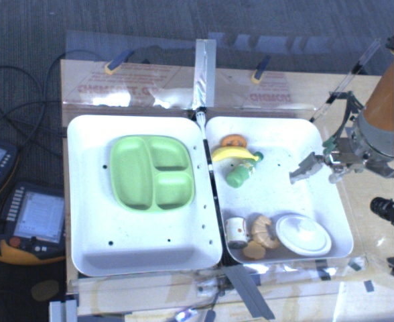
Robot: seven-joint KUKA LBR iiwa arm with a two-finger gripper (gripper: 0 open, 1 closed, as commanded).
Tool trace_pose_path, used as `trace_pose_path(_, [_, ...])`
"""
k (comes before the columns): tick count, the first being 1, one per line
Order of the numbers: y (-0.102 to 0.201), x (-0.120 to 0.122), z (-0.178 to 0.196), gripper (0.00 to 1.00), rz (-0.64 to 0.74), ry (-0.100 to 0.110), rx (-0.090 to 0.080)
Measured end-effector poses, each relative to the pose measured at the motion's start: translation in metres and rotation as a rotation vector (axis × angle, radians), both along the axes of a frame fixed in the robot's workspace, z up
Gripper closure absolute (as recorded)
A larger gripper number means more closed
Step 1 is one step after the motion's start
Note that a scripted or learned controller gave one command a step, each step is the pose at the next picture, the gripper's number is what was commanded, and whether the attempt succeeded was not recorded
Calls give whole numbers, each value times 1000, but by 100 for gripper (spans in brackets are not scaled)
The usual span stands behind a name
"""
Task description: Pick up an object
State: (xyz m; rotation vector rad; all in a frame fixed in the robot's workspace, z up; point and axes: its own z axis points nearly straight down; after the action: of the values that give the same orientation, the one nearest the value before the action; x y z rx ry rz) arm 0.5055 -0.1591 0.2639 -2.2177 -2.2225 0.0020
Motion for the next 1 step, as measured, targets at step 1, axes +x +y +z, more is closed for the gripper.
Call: trace_pose_path(1, [-7,-19,-169,0,-88,-6,-1])
